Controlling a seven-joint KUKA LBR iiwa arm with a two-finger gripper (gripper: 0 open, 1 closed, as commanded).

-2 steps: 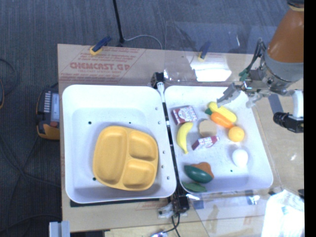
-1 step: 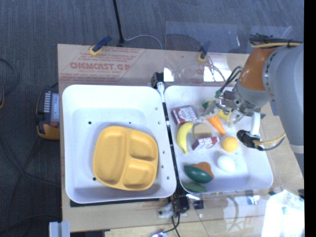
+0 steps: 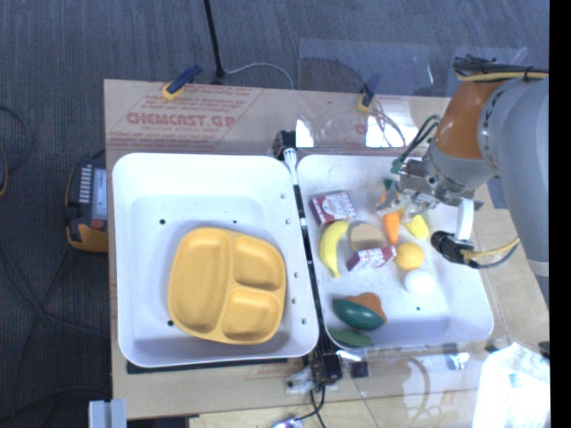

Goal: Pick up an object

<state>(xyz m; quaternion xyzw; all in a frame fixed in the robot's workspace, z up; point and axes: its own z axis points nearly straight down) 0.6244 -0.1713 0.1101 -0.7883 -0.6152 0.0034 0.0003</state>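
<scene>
Though the fingers' (image 3: 401,205) spread cannot be told, red "CHEMCAST GP" lettering on the board (image 3: 183,119) behind both bins (image 3: 134,178).

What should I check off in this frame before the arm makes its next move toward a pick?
1. Gripper is over the right bin, where the objects lie: ok.
2. A target sits near it: the small orange carrot-like piece lies just below the gripper: ok.
3. Something is held between the fingers: cannot tell, the wrist hides them.
4. Target has room around it: not ok, a yellow piece and a tan block crowd it.
5. Yellow tray in the left bin is out of the arm's way: ok.
</scene>
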